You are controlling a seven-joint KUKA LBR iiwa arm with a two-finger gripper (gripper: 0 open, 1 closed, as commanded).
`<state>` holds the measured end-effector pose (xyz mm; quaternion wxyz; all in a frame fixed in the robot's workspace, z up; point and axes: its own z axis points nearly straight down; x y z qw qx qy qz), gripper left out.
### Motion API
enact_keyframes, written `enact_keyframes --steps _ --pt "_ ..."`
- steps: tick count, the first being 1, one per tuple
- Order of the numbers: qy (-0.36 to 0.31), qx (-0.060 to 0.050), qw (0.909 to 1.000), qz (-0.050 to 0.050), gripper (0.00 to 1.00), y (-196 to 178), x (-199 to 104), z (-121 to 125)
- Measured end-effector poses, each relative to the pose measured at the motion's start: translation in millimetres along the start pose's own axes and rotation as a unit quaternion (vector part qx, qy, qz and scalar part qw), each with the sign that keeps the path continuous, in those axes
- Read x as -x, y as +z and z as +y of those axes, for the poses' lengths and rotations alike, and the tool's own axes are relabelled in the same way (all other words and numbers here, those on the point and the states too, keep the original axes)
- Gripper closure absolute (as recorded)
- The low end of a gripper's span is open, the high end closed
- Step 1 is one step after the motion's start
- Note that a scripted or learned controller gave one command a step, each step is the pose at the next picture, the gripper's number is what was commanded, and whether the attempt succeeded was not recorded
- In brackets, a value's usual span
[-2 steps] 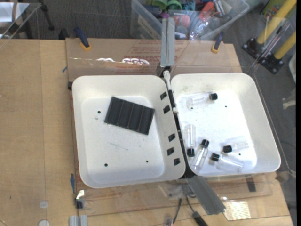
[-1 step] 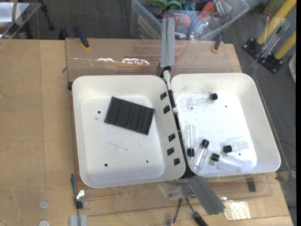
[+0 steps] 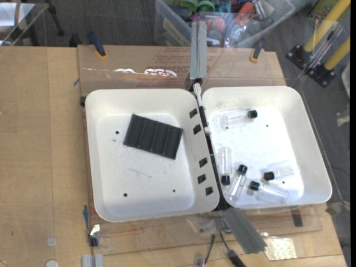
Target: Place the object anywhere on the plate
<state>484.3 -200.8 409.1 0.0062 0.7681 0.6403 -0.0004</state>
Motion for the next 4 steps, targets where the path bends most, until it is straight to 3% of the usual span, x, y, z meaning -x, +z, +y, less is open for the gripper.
enact_keyframes --steps 1,2,3,4 --pt "0.000 0.001 1.0000 -0.001 1.00 -10 0 1" --pt "0.000 0.001 1.0000 -0.001 0.00 -10 0 1" --pt "-0.001 0.003 1.0000 -0.002 1.00 -21 0 2" --pt "-0.001 0.003 1.0000 -0.002 0.00 -21 0 2"
